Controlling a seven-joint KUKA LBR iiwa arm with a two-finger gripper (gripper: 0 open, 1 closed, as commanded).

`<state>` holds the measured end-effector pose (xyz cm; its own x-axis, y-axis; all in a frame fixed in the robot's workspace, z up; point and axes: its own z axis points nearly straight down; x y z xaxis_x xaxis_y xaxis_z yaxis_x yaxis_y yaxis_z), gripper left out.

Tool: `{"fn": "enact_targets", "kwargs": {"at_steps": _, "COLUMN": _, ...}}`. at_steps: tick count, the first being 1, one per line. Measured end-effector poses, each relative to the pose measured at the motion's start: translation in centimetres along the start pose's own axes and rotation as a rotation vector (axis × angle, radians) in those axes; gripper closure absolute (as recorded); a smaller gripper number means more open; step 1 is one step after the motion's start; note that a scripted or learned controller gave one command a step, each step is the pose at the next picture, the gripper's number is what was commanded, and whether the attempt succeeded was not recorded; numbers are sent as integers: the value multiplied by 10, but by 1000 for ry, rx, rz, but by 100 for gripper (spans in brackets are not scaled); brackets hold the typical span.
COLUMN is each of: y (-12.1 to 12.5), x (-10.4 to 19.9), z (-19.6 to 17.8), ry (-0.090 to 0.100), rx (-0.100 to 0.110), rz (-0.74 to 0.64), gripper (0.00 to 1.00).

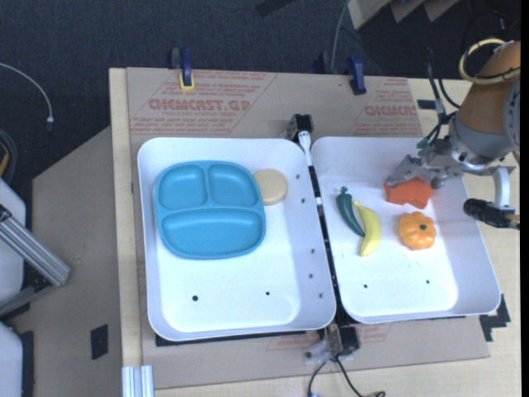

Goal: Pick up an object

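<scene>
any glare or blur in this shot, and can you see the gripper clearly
Camera view: even, soft lighting, faint shadows under the banana and blue divided plate; mild sheen on the white bins, no harsh glare. The gripper over the orange block is small and slightly soft, its detail unclear.

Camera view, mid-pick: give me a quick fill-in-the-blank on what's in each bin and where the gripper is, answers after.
1. The blue divided plate lies in the ____ bin.
2. The gripper is right over the ____ block in the right bin.
3. The yellow banana lies beside a ____ pepper.
4. The beige round piece touches the plate's ____ edge.

Missing words: left; orange; green; right
</scene>
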<state>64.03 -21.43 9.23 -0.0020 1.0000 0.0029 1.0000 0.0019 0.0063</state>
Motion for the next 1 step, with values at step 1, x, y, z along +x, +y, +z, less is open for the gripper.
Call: {"fn": "enact_targets", "kwargs": {"at_steps": 1, "y": 4, "x": -3, "z": -15, "ry": -15, "rx": -20, "rz": -1, "gripper": 100}}
